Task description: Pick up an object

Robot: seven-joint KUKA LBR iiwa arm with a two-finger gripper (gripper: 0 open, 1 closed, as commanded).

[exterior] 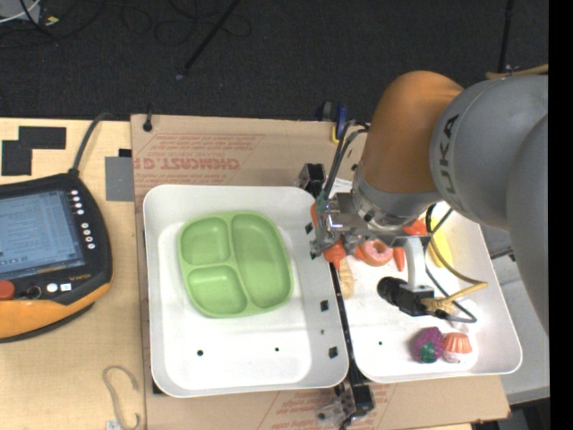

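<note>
Three candidates lie in the right bin (501, 358): an orange piece (335, 254) just beside the gripper (329, 238), a pink ring (374, 254) near it, and a purple toy (428, 344) well apart. I cannot tell the gripper's state. The left bin (233, 358) holds a green plate (235, 263).

A control tablet (40, 258) with an orange edge and a lit screen lies at the left of the bench; brown cardboard (224, 146) sits under the bins; a small metal hook (121, 392) lies near the front left corner; cables (134, 16) trail over the dark floor.
</note>
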